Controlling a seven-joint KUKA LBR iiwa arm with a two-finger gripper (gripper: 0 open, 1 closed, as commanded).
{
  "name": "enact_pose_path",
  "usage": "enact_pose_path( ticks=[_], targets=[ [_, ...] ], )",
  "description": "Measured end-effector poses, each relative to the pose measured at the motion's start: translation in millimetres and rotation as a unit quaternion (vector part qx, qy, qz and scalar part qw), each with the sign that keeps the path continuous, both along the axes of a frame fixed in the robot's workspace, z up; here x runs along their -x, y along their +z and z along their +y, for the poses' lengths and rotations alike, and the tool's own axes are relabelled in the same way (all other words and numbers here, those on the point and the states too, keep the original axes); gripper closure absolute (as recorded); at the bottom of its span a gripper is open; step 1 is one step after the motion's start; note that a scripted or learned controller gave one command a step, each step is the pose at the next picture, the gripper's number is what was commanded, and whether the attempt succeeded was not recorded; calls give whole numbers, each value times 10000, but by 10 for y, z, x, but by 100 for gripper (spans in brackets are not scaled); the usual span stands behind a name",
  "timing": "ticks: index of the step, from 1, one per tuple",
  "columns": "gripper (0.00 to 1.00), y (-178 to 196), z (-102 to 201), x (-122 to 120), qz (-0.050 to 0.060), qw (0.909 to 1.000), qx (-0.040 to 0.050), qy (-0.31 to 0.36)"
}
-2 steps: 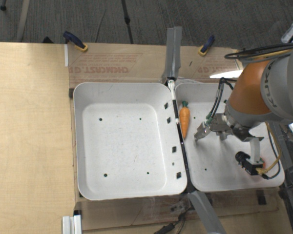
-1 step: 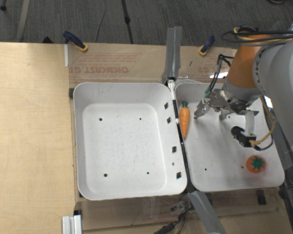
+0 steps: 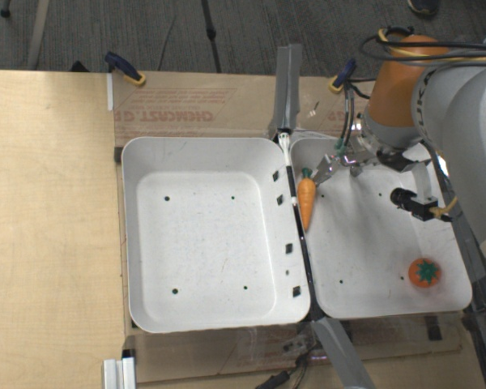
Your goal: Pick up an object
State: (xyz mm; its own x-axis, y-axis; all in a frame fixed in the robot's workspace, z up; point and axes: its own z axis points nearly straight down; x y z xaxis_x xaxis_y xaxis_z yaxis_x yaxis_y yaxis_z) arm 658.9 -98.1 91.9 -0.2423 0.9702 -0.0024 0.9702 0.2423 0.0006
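Nearest the camera, toward the lower edge of the right bin (image 3: 389, 302), a round orange toy fruit with a green top (image 3: 424, 272) lies on the bin floor, well apart from the gripper (image 3: 330, 165) and below and right of it. Further up, a toy carrot (image 3: 305, 201) lies along the right bin's left wall, green stem end up, body pointing down the wall; its stem end sits just below and left of the gripper tips, near them. Whether tips and carrot touch cannot be told at this slant. Nothing is visible between the tips, and whether they are spread or pressed together cannot be told. Left of the gripper, across the divider, is the left bin (image 3: 146, 241). Right of the gripper, the grey arm with orange band (image 3: 398, 79) slants down from the upper right. Farthest, behind both bins, a cardboard sheet (image 3: 186, 108) is clamped to the bench.
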Motion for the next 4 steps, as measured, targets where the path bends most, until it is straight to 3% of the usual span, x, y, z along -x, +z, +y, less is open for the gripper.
enact_pose_path(
  ticks=[1,2,3,4],
  targets=[
    [0,997,475,699,10,10000,-6,-36],
    [0,146,-249,668,22,9999,-5,-135],
    [0,-4,-47,3,4,9982,-2,600],
    [0,-10,-223,1249,20,9997,-10,-230]
  ],
)
